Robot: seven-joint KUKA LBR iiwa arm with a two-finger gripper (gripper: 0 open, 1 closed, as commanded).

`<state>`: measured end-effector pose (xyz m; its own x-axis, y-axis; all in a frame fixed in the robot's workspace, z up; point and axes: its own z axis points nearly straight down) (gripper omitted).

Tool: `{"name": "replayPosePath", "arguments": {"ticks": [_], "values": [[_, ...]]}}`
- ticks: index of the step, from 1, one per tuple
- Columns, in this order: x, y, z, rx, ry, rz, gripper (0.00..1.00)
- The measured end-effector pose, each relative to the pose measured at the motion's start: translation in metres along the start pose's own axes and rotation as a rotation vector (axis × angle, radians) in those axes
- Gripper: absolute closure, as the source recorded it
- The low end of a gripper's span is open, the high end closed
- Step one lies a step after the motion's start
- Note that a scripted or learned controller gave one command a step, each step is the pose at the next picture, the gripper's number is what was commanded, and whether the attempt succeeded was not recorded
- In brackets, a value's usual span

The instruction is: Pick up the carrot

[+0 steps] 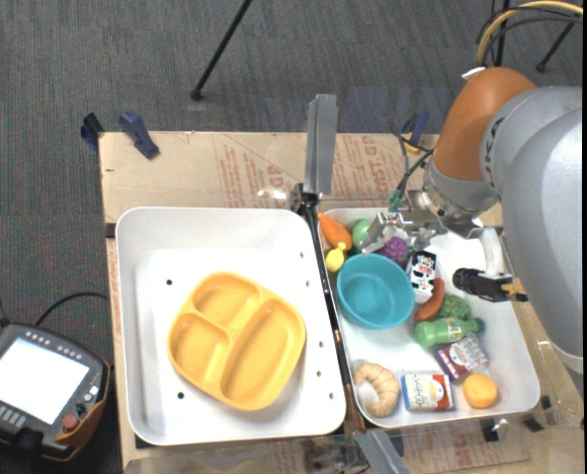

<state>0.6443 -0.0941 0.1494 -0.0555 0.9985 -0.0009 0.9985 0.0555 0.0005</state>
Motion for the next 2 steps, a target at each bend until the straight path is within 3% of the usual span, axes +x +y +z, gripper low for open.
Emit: {"name": "replayPosePath", "arguments": {"ticks": [1,2], "values": [[0.006,0.001,-0.008,0.004,0.0,-0.013,1.0],[-0.018,-0.053,-0.107,-0.008,-0.002,-0.052,1.0]]}}
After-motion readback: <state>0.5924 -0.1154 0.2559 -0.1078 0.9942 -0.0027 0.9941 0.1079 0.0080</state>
